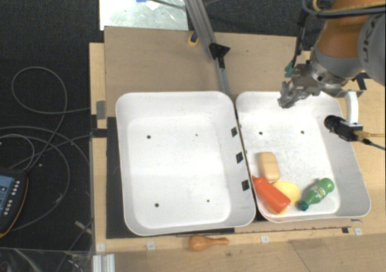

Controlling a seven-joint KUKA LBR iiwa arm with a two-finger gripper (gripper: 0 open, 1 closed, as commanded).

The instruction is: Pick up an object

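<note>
In the right bin (301,144), near its front edge, lie a tan bread-like block (269,166), a red-orange carrot-shaped piece (269,196), a yellow lemon-like piece (288,191) and a green bottle (315,193). My gripper (291,95) hangs over the far side of that bin, well behind these objects and apart from all of them. Nothing shows beneath its tip.
The left bin (178,162) sits beside the right one, joined by black clips along the shared rim. A small brown pear-shaped object (208,242) lies on the bench in front of the bins. A metal pole (202,20) slants across the back.
</note>
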